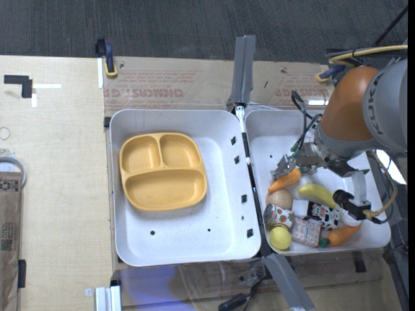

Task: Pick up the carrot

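An orange carrot (284,181) lies at a slant in the right bin (262,131), close to its left wall. My gripper (287,167) is low over the carrot's upper right end and looks to be touching it. The arm's grey wrist and orange band (347,112) come in from the right above it. A second orange carrot-like piece (343,233) lies at the right bin's front right corner, partly under a black part of the arm.
Around the carrot lie a yellow banana (318,194), a beige round piece (280,199), a yellow lemon (280,238) and several small printed packets (311,229). The left bin (194,238) holds a yellow divided plate (162,171).
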Tool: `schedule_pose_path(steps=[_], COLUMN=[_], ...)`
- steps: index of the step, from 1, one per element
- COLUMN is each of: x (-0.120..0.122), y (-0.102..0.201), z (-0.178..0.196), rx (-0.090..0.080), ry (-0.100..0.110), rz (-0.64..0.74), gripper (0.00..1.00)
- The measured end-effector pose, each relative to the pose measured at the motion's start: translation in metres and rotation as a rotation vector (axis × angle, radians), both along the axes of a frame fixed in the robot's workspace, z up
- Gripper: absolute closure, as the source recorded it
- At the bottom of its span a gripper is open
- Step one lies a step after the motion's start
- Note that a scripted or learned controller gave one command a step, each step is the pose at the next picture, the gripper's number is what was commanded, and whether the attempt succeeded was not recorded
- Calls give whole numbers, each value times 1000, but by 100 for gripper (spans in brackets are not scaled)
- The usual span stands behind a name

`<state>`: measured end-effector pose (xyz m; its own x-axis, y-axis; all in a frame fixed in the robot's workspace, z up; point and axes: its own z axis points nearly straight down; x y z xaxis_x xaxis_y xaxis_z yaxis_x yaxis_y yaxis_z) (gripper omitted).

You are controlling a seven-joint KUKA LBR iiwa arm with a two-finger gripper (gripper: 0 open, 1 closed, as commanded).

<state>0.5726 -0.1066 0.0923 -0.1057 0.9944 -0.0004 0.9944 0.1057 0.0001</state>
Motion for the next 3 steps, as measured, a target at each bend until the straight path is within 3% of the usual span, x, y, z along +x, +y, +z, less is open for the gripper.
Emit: schedule_pose_path(steps=[1,2,3], x=[-30,-30,-18], y=[1,0,37], z=[-1,8,145], rx=[1,1,-2], ry=[4,4,2], rz=[-340,-344,-440], gripper=[0,100,100])
